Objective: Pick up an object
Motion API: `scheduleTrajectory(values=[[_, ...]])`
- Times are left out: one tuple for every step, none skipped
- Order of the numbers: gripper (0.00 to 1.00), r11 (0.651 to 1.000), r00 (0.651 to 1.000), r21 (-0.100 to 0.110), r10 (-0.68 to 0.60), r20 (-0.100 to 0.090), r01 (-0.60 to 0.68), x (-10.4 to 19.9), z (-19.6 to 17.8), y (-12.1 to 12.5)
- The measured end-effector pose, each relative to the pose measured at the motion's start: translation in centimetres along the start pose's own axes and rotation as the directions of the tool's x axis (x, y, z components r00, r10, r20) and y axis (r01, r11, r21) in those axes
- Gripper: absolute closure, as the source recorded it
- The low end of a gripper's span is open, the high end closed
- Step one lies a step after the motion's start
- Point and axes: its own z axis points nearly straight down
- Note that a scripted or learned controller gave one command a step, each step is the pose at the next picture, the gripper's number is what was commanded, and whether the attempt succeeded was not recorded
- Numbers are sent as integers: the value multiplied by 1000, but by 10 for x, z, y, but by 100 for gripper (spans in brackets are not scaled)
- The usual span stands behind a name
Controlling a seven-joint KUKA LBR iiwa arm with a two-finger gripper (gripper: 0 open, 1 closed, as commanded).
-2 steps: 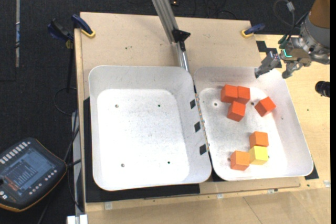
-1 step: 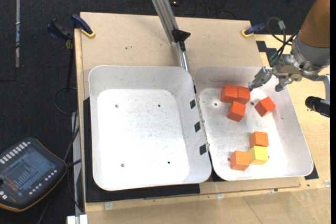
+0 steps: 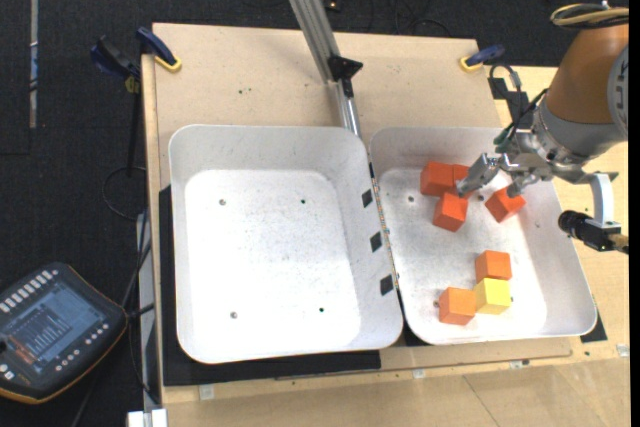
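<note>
The yellow cube (image 3: 495, 295) is sitting well below your fingers (image 3: 496, 181), which are spread wide among the orange blocks (image 3: 448, 198), grasping nothing yet.

Five orange blocks (image 3: 451, 211) and one yellow block (image 3: 495, 296) lie in a speckled white bin (image 3: 560, 310).

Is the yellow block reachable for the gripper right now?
Probably yes. The yellow block lies uncovered in the right bin, orange blocks touching two sides, and the gripper hovers in that bin.
</note>
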Motion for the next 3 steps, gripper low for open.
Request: scheduleTrajectory(values=[[0,1000,1000,-13,-1,0,1,9,41,1],[100,1000,1000,-20,0,4,0,7,27,2],[100,1000,1000,-12,-4,3,4,16,-20,6]])
